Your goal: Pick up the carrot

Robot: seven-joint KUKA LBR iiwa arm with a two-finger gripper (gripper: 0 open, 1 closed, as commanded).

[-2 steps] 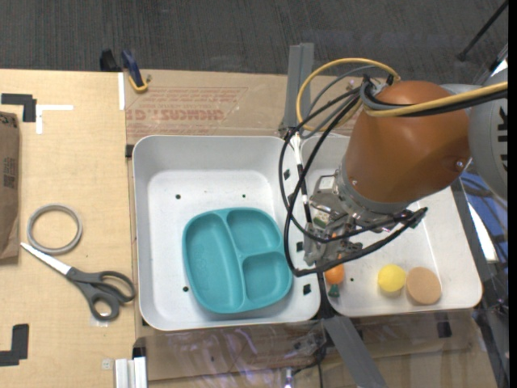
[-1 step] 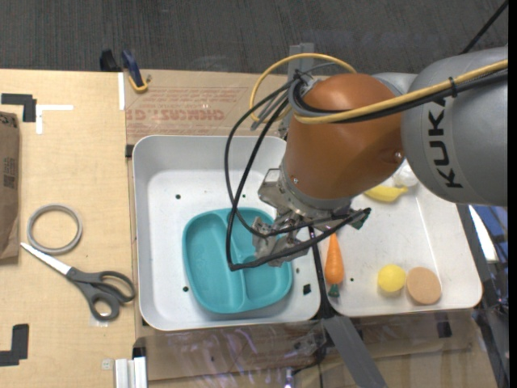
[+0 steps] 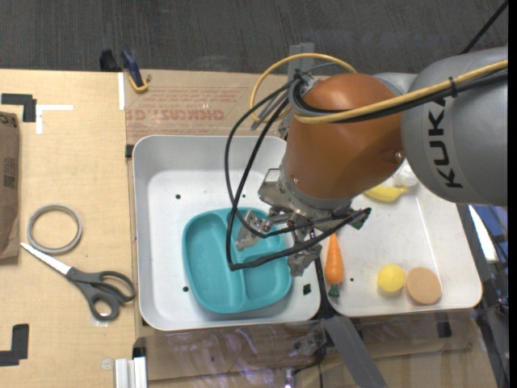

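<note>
The arm point(image 3: 404, 120) enters from the right, and its grey body and orange band cover the far part of both bins. Black and yellow cables loop from the wrist down over the left bin.

The left bin point(image 3: 161, 217) and the right bin point(image 3: 452, 297) sit side by side on the bench. A strip of cardboard point(image 3: 186, 103) lies just beyond the left bin.

A teal divided tray point(image 3: 210, 273) rests in the near half of the left bin.

The gripper point(image 3: 275, 241) hangs below the orange band, over the right part of the teal tray. Its fingers are obscured by cables and bracket parts; whether the claw is released or clenched cannot be determined.

The scissors point(image 3: 81, 281) lie on the bench to the left of the left bin, with a tape roll point(image 3: 54, 228) just beyond them.

The carrot point(image 3: 334, 263) lies at the left edge of the right bin, against the wall shared by the two bins, leaf end toward the far side. It is just right of the gripper and not between its fingers.

A tan round piece point(image 3: 423, 285) and a yellow ball point(image 3: 392, 279) rest side by side in the near part of the right bin. A yellow item point(image 3: 386, 192) is partly hidden under the arm farther back.
</note>
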